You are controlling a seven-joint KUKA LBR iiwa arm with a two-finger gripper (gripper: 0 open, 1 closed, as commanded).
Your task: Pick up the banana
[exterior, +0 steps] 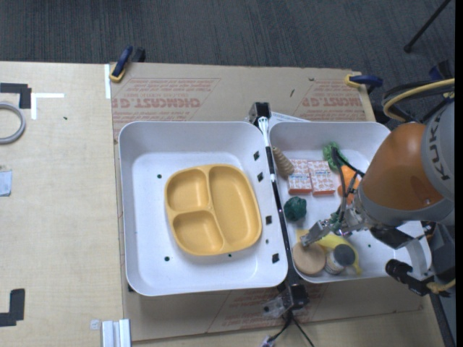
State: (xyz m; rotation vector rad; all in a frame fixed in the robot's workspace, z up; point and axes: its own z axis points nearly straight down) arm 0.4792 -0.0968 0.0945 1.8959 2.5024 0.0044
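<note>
the arm (405, 172) leans in from the right over the right bin (307, 130), its orange band bulking over that bin's right half. the jaws (318, 231) hang low over the bin's near end, pointing left toward the middle divider, and from here i cannot tell whether they are released or clenched; nothing shows plainly between them.

the banana (337, 242) lies in the near part of the right bin, a yellow shape just right of the jaws and partly hidden by the wrist. touching it on the near side is a small round grey-and-gold thing (341, 257), too blurred to name, and beside that, toward the divider, a tan wooden disc (309, 261) lies flat on the bin floor.

further up the same bin sits a dark green ball (294, 208), then two red-and-white packets (312, 177) side by side, a brown ridged cone (283, 163) against the divider, and a green leafy piece (332, 154) next to something orange (348, 173) that runs under the arm.

the left bin (137, 194) holds a yellow divided plate (213, 210) with three compartments, lying flat near its middle. both bins rest on brown cardboard (173, 96) on the tabletop (58, 215).
</note>
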